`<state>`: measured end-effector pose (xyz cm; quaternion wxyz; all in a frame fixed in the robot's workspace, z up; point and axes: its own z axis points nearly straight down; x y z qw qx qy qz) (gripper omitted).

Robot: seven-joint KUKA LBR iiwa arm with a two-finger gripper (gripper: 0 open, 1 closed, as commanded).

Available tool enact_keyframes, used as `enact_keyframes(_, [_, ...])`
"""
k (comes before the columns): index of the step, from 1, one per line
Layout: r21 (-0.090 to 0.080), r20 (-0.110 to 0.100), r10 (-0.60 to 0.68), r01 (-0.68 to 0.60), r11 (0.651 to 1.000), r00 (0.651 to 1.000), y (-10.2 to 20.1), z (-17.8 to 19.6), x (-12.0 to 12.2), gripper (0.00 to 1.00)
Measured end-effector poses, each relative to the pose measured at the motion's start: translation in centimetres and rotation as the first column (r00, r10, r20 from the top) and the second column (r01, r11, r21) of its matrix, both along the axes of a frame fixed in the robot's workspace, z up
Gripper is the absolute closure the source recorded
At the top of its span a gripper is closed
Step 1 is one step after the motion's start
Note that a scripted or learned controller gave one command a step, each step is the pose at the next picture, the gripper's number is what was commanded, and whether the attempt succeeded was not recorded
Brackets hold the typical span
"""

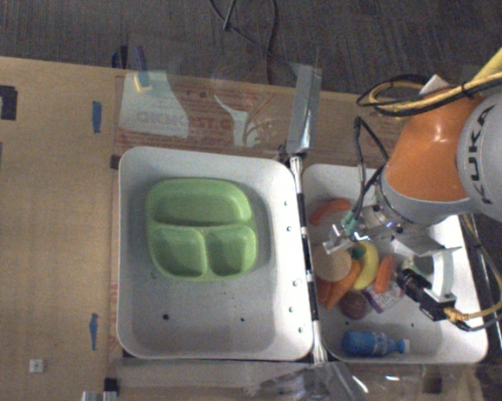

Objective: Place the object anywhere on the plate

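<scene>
The green plate (200,239) is seen centre-left, in the left bin (127,315). The claw (352,239) is lowered over piled toy food (354,270) at right; its state cannot be told. One piece should be gripped squarely before lifting.

Two white bins are borne by the bench (40,220): one (127,315) left of the gripper (352,243), the other (457,344) seemingly beneath it.

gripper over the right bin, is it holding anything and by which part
It cannot be told. The gripper hangs low over the pile of toy food in the right bin, and nothing shows clearly between its fingers.
</scene>
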<state>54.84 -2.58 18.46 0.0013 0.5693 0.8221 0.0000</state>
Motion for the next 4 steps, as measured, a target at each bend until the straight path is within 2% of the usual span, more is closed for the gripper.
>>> enact_keyframes(1, [0.001,0.000,0.051,-0.051,0.999,0.999,3.5,5.9,0.6,1.00])
enact_keyframes(2, [0.001,-0.002,0.047,-0.047,0.999,0.999,-11.4,-3.9,-2.1,1.00])
enact_keyframes(3, [0.000,0.001,0.094,-0.094,0.996,0.996,-8.7,0.7,-2.9,1.00])
enact_keyframes(4, [0.000,0.002,0.221,-0.221,0.975,0.975,-4.8,6.5,1.4,1.00])
